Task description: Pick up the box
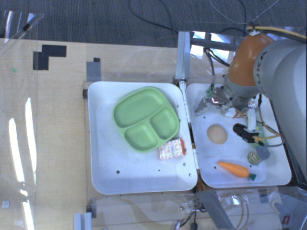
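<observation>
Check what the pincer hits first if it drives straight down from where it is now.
Likely bare floor of the right bin, near its back wall. The pincer hangs behind the egg, though depth is unclear from this slant.

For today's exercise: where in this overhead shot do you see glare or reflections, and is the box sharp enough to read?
Camera view: bright streaks of glare on the clear panel at left; reflections on the metal post between the bins; the box in the left bin is evenly lit, its print too small to read.

No words, brands or numbers are showing legibly anywhere. The box (171,149) in the left bin (103,176) is carrying a red and white printed pattern, but its print is appearing too small to read.
</observation>
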Available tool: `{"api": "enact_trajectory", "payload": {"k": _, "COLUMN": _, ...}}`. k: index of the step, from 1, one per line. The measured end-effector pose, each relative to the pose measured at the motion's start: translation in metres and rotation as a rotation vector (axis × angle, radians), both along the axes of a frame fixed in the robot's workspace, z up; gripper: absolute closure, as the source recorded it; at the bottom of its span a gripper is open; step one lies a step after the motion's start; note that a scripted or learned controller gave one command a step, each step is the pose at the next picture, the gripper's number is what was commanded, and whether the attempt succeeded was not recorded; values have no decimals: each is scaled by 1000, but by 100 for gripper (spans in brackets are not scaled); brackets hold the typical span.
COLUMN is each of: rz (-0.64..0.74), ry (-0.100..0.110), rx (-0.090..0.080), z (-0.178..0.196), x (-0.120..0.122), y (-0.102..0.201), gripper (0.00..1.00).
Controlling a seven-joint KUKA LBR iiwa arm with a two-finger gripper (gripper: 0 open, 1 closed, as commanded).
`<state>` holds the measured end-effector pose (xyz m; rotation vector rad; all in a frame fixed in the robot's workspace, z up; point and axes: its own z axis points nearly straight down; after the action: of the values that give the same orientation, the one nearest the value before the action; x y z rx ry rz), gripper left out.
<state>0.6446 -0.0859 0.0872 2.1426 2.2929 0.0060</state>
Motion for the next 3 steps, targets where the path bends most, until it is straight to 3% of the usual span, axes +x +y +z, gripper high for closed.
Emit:
{"api": "enact_trajectory", "payload": {"k": 1, "rz": -52, "ry": 0, "rx": 0, "z": 0, "x": 14, "y": 1, "gripper": 0}}
{"api": "enact_trajectory", "payload": {"k": 2, "rz": -216, "ry": 0, "rx": 1, "z": 0, "x": 19, "y": 4, "gripper": 0}}
{"api": "enact_trajectory", "payload": {"k": 3, "rz": -161, "ry": 0, "rx": 2, "z": 1, "x": -24, "y": 3, "gripper": 0}}
